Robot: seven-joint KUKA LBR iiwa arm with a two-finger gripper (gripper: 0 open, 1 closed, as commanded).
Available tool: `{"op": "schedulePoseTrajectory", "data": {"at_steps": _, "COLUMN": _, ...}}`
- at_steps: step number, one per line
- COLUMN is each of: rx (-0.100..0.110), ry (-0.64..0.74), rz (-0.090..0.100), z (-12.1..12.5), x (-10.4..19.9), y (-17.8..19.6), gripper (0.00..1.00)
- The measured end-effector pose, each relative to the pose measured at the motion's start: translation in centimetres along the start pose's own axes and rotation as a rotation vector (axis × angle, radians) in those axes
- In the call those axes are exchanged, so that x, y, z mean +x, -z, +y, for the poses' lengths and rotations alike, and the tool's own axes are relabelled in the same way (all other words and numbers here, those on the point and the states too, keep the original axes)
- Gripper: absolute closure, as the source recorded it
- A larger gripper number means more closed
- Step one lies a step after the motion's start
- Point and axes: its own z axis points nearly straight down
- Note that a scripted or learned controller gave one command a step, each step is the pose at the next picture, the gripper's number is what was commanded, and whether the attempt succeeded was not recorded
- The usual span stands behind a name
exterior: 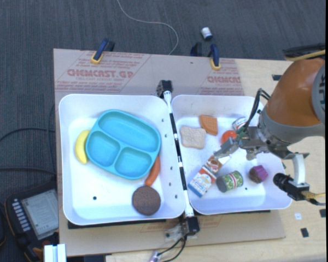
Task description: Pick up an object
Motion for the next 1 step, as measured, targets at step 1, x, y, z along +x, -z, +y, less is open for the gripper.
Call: {"op": "schedulePoseTrajectory", "data": {"at_steps": 1, "rx": -0.011, "ry": -0.001, "rz": 0.000, "z": -0.41, "x": -0.12, "y": -10.68, "gripper": 0.00}}
